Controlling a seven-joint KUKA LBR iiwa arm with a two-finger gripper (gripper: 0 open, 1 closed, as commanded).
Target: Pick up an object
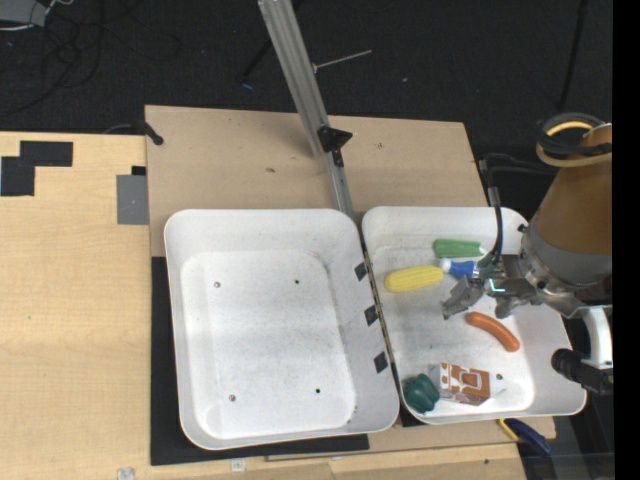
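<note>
My gripper (480, 301) hangs over the middle of the right bin (545, 396), reaching in from the right. Its fingers are spread open with nothing between them. Just below and to the right of it lies an orange sausage-shaped piece (494, 330). A yellow corn cob (413, 280) lies to its left. A green piece (458, 248) and a small blue piece (462, 268) lie just behind it. At the bin's front are a brown and white box (467, 382) and a dark green lump (421, 393).
The left bin (262, 328) stands beside the right one, with black clips (372, 315) along the shared rim. A slanted metal rail (300, 78) rises behind the bins. The arm's orange band and grey body (578, 218) stand over the right bin's far right side.
</note>
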